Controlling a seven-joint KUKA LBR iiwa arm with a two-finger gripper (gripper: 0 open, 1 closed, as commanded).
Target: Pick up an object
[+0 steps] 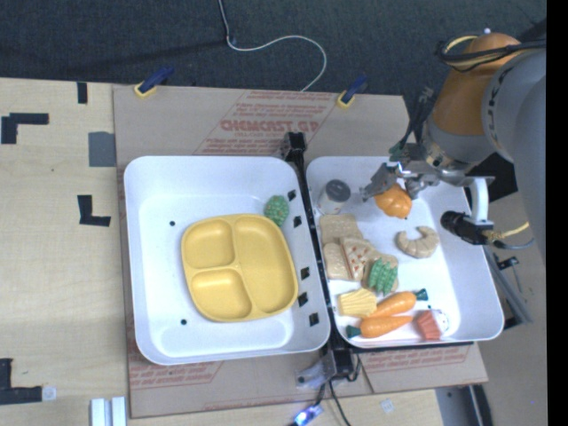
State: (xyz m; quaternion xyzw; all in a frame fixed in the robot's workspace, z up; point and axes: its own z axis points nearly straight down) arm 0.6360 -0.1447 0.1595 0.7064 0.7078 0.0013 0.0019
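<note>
My gripper hangs over the upper middle of the right bin. It is shut on a small orange toy fruit, which sits between the fingertips. Loose in the same bin lie a tan croissant, flat bread pieces, a green vegetable, a yellow wedge, two carrots, a red piece and a grey round lid.
The left bin holds a yellow divided plate and a small green toy by its right wall. A black divider separates the bins. A white cable lies behind them.
</note>
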